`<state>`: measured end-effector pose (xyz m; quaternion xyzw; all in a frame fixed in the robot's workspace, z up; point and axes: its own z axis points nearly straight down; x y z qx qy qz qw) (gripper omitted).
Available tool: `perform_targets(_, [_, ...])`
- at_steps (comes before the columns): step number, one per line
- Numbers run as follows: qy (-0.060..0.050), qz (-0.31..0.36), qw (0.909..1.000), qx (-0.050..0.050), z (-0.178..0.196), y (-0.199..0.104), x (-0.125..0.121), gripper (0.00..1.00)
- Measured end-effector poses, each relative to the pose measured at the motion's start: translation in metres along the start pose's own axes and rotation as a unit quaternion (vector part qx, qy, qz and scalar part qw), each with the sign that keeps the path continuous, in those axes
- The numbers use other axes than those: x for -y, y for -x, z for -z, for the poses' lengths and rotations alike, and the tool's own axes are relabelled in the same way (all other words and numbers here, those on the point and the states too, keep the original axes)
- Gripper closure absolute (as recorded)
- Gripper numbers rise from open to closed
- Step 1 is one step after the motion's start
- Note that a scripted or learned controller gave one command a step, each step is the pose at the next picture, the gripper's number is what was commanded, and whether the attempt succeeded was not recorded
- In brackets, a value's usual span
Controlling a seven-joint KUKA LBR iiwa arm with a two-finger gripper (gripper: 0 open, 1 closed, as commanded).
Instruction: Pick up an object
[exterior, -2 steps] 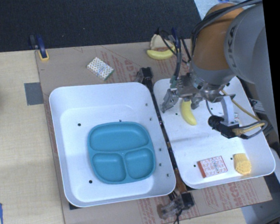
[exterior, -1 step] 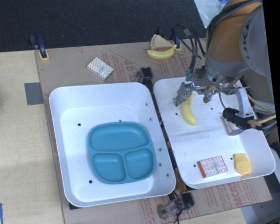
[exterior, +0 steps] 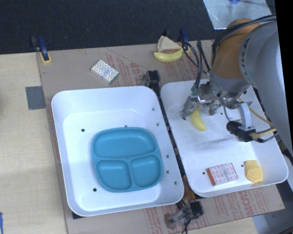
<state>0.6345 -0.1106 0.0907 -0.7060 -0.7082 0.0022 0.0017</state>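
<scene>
The small yellow banana [exterior: 197, 121] lies in the far left part of the right bin [exterior: 223, 184], its upper end right at the tool [exterior: 194, 108], which sits low over it. Whether the tool is spread or pinching the banana I cannot tell; the metal parts hide the contact. My reading is that a grasp is being tried here, as the fruit lies clear of the bin wall with room on both sides. Nearer in the same bin lie a red-printed card [exterior: 221, 174] and a yellow sponge-like block [exterior: 253, 170], well apart from it. The left bin [exterior: 66, 113] holds a blue divided tray [exterior: 126, 158].
</scene>
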Motion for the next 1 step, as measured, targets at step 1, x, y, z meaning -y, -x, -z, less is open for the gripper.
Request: perform_targets(1, [0.0,0.002,1.0,0.0,0.0117,0.0001,-0.0009,1.0])
